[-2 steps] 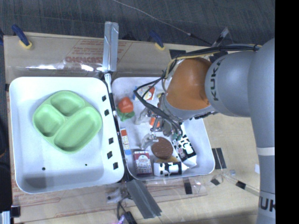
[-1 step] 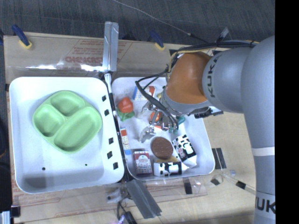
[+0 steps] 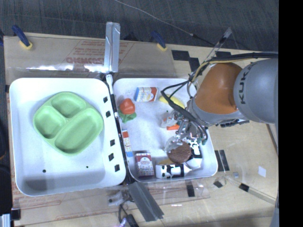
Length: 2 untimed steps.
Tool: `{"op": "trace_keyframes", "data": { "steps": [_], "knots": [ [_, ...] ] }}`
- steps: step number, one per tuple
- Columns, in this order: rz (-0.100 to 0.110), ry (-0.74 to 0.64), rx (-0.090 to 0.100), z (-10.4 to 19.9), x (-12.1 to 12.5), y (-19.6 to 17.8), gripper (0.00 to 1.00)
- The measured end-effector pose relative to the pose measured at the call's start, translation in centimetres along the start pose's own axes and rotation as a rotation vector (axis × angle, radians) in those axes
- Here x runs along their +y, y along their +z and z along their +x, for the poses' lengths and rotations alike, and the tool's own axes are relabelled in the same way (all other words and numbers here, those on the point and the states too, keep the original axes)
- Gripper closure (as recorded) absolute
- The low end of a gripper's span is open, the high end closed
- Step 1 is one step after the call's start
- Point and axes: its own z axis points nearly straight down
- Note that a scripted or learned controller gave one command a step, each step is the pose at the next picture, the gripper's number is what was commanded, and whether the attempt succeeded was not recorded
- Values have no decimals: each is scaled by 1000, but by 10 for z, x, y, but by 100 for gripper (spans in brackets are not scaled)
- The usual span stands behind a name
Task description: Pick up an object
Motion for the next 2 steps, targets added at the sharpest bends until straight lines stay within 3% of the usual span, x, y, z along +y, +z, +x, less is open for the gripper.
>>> {"op": "trace_keyframes", "data": {
  "steps": [1, 2],
  "knots": [
    [-1, 182, 4, 36, 63, 2, 0],
    [-2, 47, -11, 39, -20, -3, 0]
  ]
}}
